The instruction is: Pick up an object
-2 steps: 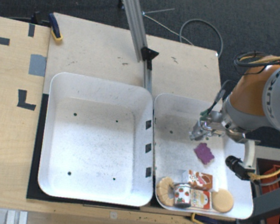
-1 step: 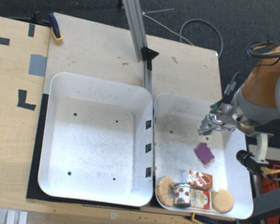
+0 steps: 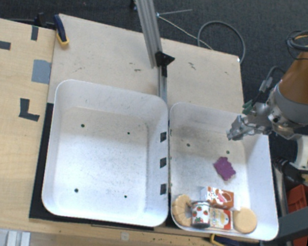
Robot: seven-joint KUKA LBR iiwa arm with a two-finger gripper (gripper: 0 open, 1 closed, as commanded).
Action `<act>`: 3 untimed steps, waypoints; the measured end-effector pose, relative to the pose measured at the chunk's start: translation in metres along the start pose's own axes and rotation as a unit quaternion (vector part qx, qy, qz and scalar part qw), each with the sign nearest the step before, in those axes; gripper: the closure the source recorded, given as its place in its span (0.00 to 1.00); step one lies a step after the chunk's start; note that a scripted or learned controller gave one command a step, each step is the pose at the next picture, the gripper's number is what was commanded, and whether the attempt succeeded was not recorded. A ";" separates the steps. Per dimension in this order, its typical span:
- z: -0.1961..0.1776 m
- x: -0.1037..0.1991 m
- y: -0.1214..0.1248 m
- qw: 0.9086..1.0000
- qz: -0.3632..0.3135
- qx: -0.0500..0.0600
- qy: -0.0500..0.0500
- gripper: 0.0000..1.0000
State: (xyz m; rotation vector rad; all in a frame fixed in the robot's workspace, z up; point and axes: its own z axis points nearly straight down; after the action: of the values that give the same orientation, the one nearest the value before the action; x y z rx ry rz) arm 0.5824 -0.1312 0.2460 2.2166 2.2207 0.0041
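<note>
A purple block (image 3: pixel 225 168) lies in the middle of the right bin (image 3: pixel 200 127). Along that bin's front edge sit a red-and-white carton (image 3: pixel 219 197), a printed packet (image 3: pixel 207 216) and two round tan cookies (image 3: pixel 245 220) (image 3: pixel 182 208). My gripper (image 3: pixel 236 130) hangs over the right bin's back right part, up and a little right of the purple block, well apart from it. Nothing shows between its fingers.
The left bin (image 3: pixel 102 152) stands beside the right one, joined by a dark-marked divider (image 3: pixel 162 162). A slanted metal pole (image 3: pixel 152 26) crosses the bench behind the bins. A blue-and-yellow clamp (image 3: pixel 60 30) sits at the bench's far left corner. Cables (image 3: pixel 221 34) lie behind.
</note>
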 end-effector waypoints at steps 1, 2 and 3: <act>0.000 0.044 0.003 1.000 -0.002 0.003 0.001 1.00; -0.001 0.096 0.013 1.000 -0.002 0.003 0.001 1.00; 0.000 0.155 0.019 1.000 -0.003 0.003 0.001 1.00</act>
State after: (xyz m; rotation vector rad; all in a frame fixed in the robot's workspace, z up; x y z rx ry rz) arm 0.6007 0.0237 0.2462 2.2145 2.2307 -0.0003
